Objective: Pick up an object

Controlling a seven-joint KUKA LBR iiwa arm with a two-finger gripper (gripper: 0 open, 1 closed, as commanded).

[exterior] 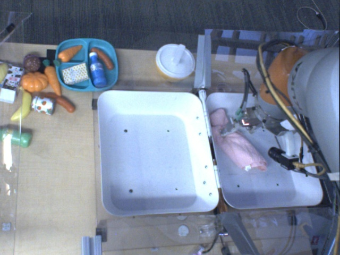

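Observation:
A long pink soft object (244, 151) lies slantwise in the right white bin (276, 193), its upper end (218, 116) near the bin's left wall. My gripper (235, 124) reaches in from the right and sits low over the upper part of the pink object, right at or touching it. The grey arm with its orange band (281, 62) and black cables covers the bin's right side and hides part of it.
The left white bin (154, 153) lies beside the right one. Behind it stand a white lidded cup (175, 60) and a blue divided plate (86, 64) of toy food. More toy food (37, 89) is scattered at the bench's far left.

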